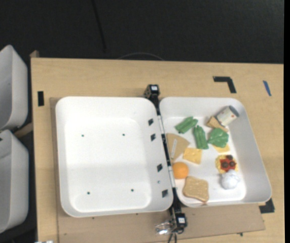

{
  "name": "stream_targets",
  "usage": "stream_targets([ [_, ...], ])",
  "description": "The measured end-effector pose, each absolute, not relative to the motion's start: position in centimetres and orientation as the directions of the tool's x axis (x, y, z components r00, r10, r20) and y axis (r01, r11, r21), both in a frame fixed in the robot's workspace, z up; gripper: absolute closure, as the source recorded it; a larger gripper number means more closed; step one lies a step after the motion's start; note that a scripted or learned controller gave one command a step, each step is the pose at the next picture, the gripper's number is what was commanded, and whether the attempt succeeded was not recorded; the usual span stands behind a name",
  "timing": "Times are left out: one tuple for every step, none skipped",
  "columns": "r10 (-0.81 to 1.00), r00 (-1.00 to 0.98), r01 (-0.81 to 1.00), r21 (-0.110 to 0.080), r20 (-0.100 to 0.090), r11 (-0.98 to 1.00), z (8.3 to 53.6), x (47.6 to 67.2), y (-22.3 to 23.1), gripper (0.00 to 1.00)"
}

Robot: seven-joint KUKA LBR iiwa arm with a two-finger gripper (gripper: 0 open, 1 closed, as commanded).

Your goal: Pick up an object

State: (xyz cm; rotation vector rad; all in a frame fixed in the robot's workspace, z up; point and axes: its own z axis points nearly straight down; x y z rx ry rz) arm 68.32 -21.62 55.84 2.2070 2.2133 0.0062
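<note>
two white bins (64,151); the right one holds one orange (180,170), one bread slice (195,188), two green pods (192,130).

Two smooth white casings are sitting at the picture's left edge, beside the counter (99,75). Whether they belong to the machine cannot be told. The upper casing (0,87) is showing rounded corners and a soft grey shading along its right side. The lower casing (3,181) is showing the same rounded, glossy shape, with a small dark mark near its top. A dark seam is running between them. A thin cable (98,27) is lying across the dark floor behind.
</note>
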Motion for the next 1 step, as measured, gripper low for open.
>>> stream_targets([
  [1.000, -0.003, 1.000, -0.007, 0.001, 0.003, 45.37, 67.35, -16.10, 1.00],
])
